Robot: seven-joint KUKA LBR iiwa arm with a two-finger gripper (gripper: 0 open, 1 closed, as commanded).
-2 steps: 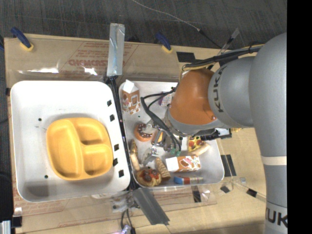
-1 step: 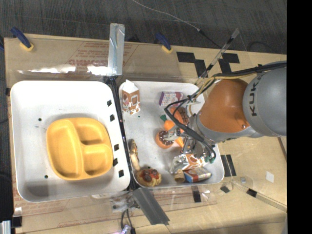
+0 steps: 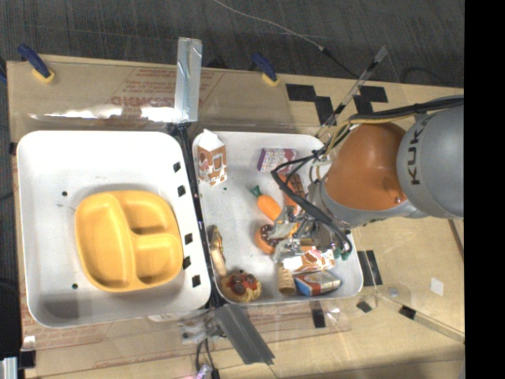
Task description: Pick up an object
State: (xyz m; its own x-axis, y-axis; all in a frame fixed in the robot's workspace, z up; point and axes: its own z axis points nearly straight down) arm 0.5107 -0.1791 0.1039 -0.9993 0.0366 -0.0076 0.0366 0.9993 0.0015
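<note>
1. I am at the reach-down step of the pick. My arm [image 3: 394, 168] comes in from the right and my fingers [image 3: 290, 239] hang low over the near-middle of the right bin [image 3: 241, 144], in among the clutter there.
2. I cannot tell how far they are apart, or whether anything sits between them. Metal parts, black cables [image 3: 296, 176] and packaging all overlap at that spot.
3. The likeliest target is the orange round thing [image 3: 265, 237], just to the left of my tip, with the carrot [image 3: 270, 206] just beyond it on the far side. Either may be touching me; I cannot say which.
4. In my judgement, the next move calls for settling squarely over one item, closing on it, and lifting straight up without dragging its neighbours.
5. Those neighbours crowd in: a red and blue box [image 3: 317, 283] lies on the near side, and a small dish of food [image 3: 240, 286] sits in the near left corner.
6. The milk carton [image 3: 210, 158] and the purple packet [image 3: 272, 159] stand well apart along the far wall, easier to reach cleanly.
7. My orange wrist band hides the right part of the bin. The yellow tray [image 3: 128, 238] lies alone in the left bin [image 3: 47, 152].
</note>
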